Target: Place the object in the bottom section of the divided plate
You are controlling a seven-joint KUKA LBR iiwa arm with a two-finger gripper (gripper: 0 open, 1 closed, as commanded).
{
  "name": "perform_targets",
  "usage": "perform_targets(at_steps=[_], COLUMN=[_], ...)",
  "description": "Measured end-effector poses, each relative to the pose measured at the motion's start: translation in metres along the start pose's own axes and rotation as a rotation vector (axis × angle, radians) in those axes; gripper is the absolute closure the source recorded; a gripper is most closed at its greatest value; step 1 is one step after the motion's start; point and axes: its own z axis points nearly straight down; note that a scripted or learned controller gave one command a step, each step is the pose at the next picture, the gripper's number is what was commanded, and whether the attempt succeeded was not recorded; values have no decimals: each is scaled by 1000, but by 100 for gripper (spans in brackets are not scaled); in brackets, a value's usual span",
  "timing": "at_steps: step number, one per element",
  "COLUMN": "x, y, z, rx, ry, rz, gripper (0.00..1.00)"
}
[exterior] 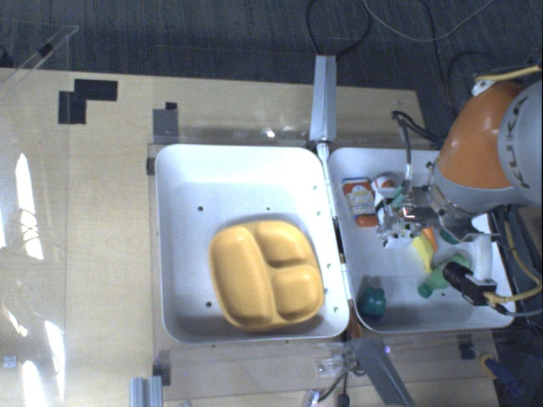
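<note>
1. Yellow plastic caught my eye first: the divided plate (pixel 266 272) sat in the left bin (pixel 182 185), well apart from the gripper (pixel 399 219), which hung over the clutter in the right bin (pixel 475 312).
2. I could not tell whether the fingers were parted or closed, nor whether they had anything; the wrist hid too much (the slant did not help).
3. Candidates lay close together: a red-and-white packet (pixel 360 198) just beside the gripper, a yellow piece (pixel 422 248), a green piece (pixel 433 283) and a dark green ball (pixel 372 301) nearer the bin's front edge. Which one was the object, I could only guess, possibly the packet.
4. My advice was to descend squarely on one item, clear of neighbours, lift high over the wall between bins, then release low over the plate's section nearest the camera.
</note>
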Motion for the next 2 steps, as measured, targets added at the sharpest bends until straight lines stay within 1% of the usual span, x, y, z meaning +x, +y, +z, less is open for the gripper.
perform_targets(at_steps=[1,2], x=[0,-19], y=[0,-41], z=[0,96], rx=[-1,-9], ry=[0,-1], rz=[0,-62], gripper=[0,0])
